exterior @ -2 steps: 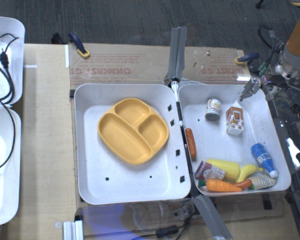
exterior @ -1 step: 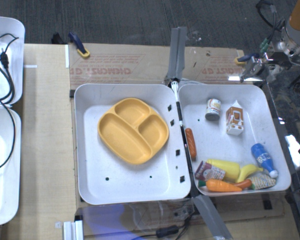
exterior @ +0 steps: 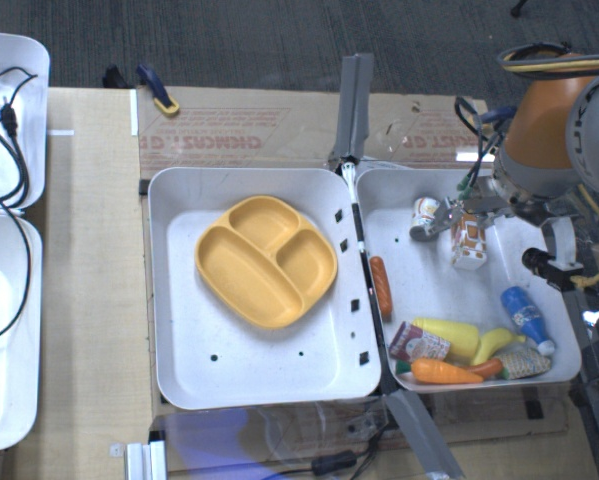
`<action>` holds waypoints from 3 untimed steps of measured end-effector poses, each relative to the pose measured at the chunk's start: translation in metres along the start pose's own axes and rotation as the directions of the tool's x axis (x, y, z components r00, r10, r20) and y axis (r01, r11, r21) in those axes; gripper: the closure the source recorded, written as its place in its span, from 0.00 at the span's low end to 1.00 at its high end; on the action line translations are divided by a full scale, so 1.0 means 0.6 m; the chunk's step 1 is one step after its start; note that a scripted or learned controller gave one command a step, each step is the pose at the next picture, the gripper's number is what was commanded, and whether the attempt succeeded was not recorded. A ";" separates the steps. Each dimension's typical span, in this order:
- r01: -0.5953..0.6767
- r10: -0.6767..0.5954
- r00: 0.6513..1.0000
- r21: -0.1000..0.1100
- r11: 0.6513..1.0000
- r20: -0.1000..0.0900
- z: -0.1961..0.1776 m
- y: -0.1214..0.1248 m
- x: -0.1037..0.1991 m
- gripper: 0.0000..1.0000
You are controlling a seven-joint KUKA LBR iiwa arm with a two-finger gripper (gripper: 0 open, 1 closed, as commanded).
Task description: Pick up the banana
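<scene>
Below, curved yellow banana, glossy skin

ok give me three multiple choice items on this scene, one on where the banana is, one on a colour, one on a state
1. Where does the banana lie?
A. in the right bin, near its front edge
B. on the plate
C. on the cardboard behind the bins

2. What colour is the divided plate in the left bin?
A. blue
B. yellow-orange
C. green

3. How does the arm's tool stand to the banana?
A. it holds the banana between its fingers
B. it presses on the banana
C. it is apart from the banana, at the back of the right bin, by the small carton

Answers: 1 A, the banana rests among the carrot and a wrapper at the front of the right bin. 2 B, the plate is plainly yellow-orange. 3 C, the hot dog, the bottle and open bin floor lie between the tool and the banana.
</scene>
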State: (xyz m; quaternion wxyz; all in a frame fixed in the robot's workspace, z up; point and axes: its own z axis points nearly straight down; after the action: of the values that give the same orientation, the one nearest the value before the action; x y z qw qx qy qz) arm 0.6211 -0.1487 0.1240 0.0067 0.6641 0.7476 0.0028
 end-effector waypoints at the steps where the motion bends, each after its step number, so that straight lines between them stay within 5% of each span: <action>1: 0.035 -0.035 0.999 0.014 0.999 -0.007 0.053 -0.184 -0.058 0.00; 2: 0.001 -0.001 1.000 0.014 1.000 -0.007 0.050 -0.227 0.061 0.00; 3: -0.004 0.004 1.000 0.014 1.000 -0.006 0.036 -0.227 0.059 1.00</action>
State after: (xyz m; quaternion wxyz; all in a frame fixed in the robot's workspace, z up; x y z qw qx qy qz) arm 0.4820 -0.1298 0.1002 -0.0003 0.6657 0.7462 -0.0003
